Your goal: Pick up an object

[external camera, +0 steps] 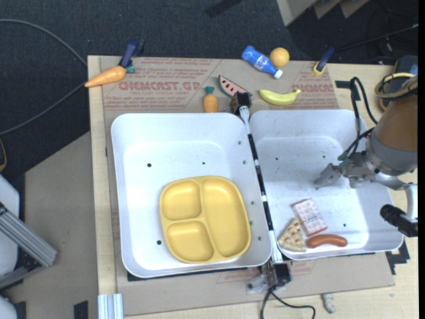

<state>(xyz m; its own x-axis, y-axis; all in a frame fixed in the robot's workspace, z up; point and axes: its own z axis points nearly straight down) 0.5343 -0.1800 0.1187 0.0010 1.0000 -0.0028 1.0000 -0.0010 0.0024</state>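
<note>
The gripper (330, 176) hangs spread and empty over the right bin (299, 128); the hot dog (325, 241) lies nearer the camera, its long axis left-right, beside the wrapped cracker packet (309, 216).

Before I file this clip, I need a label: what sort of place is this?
Probably a robot test bench in a lab: two white bins on a board, toy food like a banana and carrot, and a robot arm reaching in.
</note>
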